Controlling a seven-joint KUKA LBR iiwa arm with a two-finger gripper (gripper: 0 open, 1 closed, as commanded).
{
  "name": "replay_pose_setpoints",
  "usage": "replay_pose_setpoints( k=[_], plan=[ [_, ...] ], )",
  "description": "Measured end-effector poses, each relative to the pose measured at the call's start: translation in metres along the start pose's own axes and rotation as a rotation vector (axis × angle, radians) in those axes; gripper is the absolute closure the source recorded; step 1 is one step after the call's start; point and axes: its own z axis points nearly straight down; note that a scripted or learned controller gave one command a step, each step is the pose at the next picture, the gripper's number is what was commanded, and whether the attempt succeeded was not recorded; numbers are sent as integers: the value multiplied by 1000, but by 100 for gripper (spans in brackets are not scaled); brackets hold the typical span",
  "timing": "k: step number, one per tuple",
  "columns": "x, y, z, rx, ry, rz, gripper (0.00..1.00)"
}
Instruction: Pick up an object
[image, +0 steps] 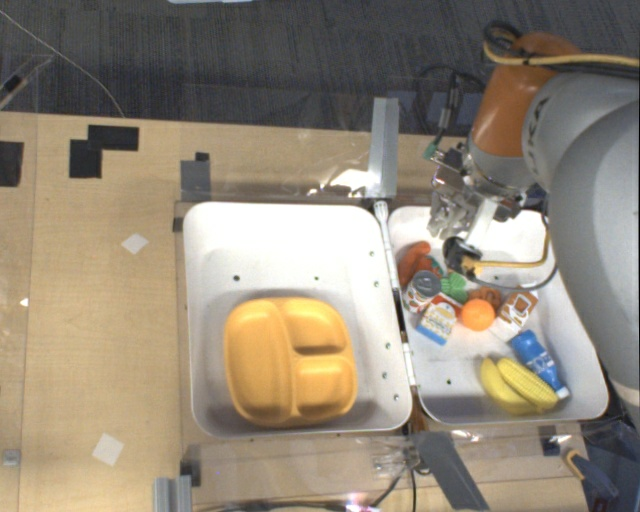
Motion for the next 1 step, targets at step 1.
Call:
replay_pose_setpoints(
  k=[1],
  plan=[
    [25, -50, 4, 8, -7, 406, 100]
  ],
)
